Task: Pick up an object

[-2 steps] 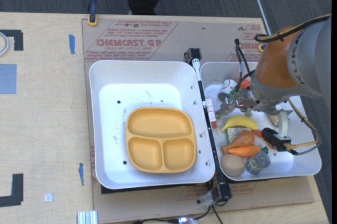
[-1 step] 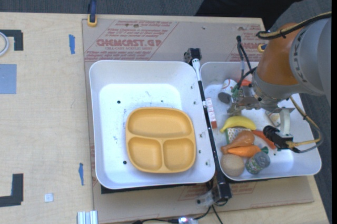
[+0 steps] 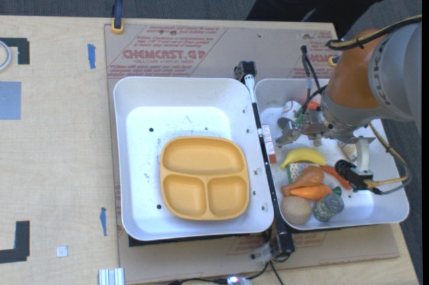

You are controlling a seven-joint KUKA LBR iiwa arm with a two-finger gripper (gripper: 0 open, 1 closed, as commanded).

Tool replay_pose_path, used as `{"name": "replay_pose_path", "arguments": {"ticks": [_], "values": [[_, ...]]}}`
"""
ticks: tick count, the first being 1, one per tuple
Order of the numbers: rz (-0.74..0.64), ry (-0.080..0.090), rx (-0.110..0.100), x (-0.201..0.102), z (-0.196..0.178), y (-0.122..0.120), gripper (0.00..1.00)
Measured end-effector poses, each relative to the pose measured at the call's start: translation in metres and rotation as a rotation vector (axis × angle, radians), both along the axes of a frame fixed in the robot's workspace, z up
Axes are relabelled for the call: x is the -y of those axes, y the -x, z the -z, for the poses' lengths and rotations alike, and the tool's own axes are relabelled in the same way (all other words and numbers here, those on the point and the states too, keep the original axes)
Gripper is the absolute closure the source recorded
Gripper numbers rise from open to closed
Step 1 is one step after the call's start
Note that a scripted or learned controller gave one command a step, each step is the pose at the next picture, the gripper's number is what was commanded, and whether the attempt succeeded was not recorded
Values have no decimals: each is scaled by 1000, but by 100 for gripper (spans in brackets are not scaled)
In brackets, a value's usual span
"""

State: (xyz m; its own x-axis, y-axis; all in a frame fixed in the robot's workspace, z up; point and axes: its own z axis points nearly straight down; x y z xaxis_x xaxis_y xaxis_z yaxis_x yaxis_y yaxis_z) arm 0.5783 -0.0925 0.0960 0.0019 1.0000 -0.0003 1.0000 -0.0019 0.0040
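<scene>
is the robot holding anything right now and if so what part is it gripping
It cannot be told. The gripper is down in the right bin above the banana, but nothing shows between its fingers.

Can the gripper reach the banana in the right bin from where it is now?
Probably yes: the banana lies uncovered just below the gripper, nothing on top, though the carrot crowds its lower side.

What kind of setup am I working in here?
Likely a lab pick-and-place bench: two white bins on a board, a yellow tray in the left one, toy food like a banana in the right.
</scene>
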Motion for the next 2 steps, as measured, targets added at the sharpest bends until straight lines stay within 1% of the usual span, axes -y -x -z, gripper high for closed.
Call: {"name": "replay_pose_path", "arguments": {"ticks": [1, 2], "values": [[-2, 0, -1, 3, 10, 13, 0], [0, 4, 17, 4, -5, 8, 100]]}}
